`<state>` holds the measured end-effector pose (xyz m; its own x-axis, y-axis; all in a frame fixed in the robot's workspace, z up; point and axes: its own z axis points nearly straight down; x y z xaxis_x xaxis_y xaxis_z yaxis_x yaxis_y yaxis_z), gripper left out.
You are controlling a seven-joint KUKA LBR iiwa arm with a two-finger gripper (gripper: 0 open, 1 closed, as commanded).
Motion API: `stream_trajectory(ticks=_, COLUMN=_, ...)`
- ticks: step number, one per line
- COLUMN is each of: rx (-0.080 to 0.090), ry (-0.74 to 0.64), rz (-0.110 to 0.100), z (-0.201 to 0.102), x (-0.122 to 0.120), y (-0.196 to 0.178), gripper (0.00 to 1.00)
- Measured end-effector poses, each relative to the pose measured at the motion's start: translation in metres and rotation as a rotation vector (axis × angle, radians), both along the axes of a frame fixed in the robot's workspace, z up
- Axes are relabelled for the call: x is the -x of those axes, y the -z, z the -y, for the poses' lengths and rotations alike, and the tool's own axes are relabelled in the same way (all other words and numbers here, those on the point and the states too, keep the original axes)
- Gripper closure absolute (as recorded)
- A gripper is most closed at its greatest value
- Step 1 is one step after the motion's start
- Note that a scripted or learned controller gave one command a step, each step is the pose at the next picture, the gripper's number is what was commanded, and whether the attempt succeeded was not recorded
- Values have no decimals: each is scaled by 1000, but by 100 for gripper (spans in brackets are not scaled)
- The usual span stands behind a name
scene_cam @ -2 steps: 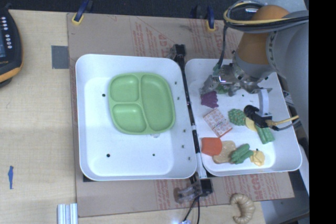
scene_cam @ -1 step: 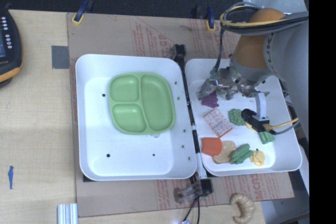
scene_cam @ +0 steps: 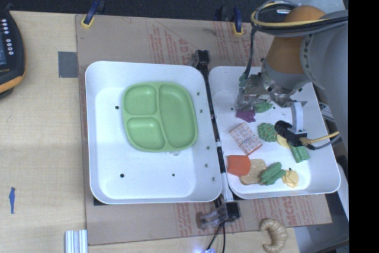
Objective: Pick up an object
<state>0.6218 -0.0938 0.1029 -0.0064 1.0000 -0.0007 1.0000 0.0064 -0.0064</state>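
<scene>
Two shallow white bins sit side by side on a sheet of brown cardboard [scene_cam: 148, 38], which lies on a pale wooden bench [scene_cam: 41, 145].

My gripper [scene_cam: 251, 98] hangs over the far left corner of the right bin [scene_cam: 314, 172]. My wrist and the orange band on my arm cover it from above, so I cannot tell whether it is wide or closed, or whether it holds anything. Just below it lies a purple piece [scene_cam: 245, 115], partly tucked under me, and a small green scrap [scene_cam: 262, 107] peeks out beside it.

Other things lie loose in this bin:
- a pink patterned packet [scene_cam: 244, 137]
- a bumpy green lump [scene_cam: 267, 131]
- a green stick [scene_cam: 300, 153]
- along the near edge, a red piece [scene_cam: 238, 165], a tan piece [scene_cam: 254, 172], a green piece [scene_cam: 271, 173] and a yellow piece [scene_cam: 290, 178], touching in a row and too small to name

The left bin [scene_cam: 95, 127] holds a green divided plate [scene_cam: 160, 115].

A tan curled thing [scene_cam: 274, 234] rests on the cardboard outside the bins. Blue clamps [scene_cam: 92, 12] grip the cardboard's far edge. A black and orange device [scene_cam: 9, 50] is cut off at the left. The floor beyond the bench is dark.
</scene>
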Motion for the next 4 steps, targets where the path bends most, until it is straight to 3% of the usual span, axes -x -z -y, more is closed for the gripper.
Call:
stream_trajectory(ticks=1, rx=0, ry=-1, rz=-1, z=0, x=0, y=1, gripper=0)
stream_trajectory(ticks=2, rx=0, ry=4, rz=6, z=18, x=-23, y=11, gripper=0)
stream_trajectory(ticks=3, rx=-1, ry=-1, rz=0, z=-1, x=-8, y=11, gripper=0)
stream_trajectory(ticks=4, rx=1, ry=5, rz=6, z=28, x=-23, y=10, gripper=0)
